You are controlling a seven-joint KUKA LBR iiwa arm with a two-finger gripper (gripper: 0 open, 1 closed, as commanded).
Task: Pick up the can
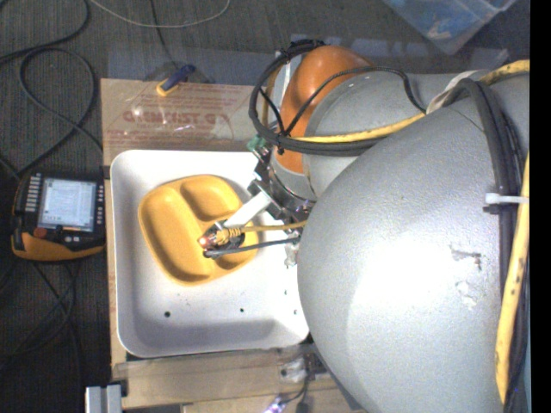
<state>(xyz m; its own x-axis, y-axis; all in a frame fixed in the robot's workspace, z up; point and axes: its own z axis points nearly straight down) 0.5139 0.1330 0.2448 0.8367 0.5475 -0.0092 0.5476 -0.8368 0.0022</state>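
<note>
Far left, on the dark carpet floor (52, 84): 1x orange-and-black handheld pendant with a lit grey screen (57, 212). It is off the counter, near the bin's left wall but apart from it. Black cables (84, 11) loop over the carpet around it, count unclear. 1x thin pale cable (164, 25) arcs along the top.

Next, 1x brown board counter (159, 120) with faded red print. On its top strip is 1x small blue-and-yellow object (175, 78), too small to identify, well apart from the bin.

1x shallow white plastic bin (120, 256) sits on the counter. Inside is 1x mustard-yellow two-lobed plastic dish (176, 222), left of centre, lying at a slant. 2x small dark specks (168, 314) mark the bin floor below the dish, apart from it.

Jaws sit over the dish's lower right lobe, with a small red glow at the tip. Jaws state: cannot tell, the tip is too small and cluttered with wiring. Contact with the dish: cannot tell either.

Right of that, 1x grey KUKA arm (413, 265) with 1x orange band (331, 71) fills the right half and covers the bin's right wall and everything beyond it. Can location: cannot tell, blocked by the arm body.

Top right corner: 1x clear plastic box (448, 7) on the floor behind the arm.
</note>
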